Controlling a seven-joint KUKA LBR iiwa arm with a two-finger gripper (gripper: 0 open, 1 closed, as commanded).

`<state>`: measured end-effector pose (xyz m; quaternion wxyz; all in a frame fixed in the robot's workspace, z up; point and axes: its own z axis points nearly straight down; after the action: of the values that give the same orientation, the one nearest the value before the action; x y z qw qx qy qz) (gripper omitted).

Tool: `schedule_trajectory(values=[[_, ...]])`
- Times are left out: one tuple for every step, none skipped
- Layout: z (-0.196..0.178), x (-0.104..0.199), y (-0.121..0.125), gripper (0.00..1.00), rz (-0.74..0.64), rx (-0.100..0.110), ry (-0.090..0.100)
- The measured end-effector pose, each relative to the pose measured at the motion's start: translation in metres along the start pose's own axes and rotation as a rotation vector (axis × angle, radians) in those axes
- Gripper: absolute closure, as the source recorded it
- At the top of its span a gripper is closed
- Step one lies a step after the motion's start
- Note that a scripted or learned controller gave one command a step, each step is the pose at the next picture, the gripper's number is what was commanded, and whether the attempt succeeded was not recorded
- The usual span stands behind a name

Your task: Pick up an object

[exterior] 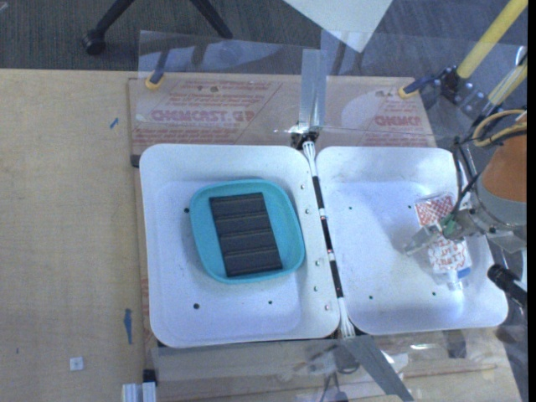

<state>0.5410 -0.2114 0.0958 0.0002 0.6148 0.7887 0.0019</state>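
A crinkled clear packet with red print lies at the right bin's right side beneath the gripper, not yet visibly lifted; its grip cannot be told.

The arm enters at the right edge, at mid-height. Its orange band shows there, with grey housing just below it. Yellow and dark cables loop above the band. The wrist is angled down and to the left. The gripper sits low, at the left end of the wrist. The gripper is small and partly blurred, so its detail cannot be made out.
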Motion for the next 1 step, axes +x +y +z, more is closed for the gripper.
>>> schedule_trajectory(values=[[-0.0095,-0.0009,0.0001,1.00,0.002,-0.002,-0.002]])
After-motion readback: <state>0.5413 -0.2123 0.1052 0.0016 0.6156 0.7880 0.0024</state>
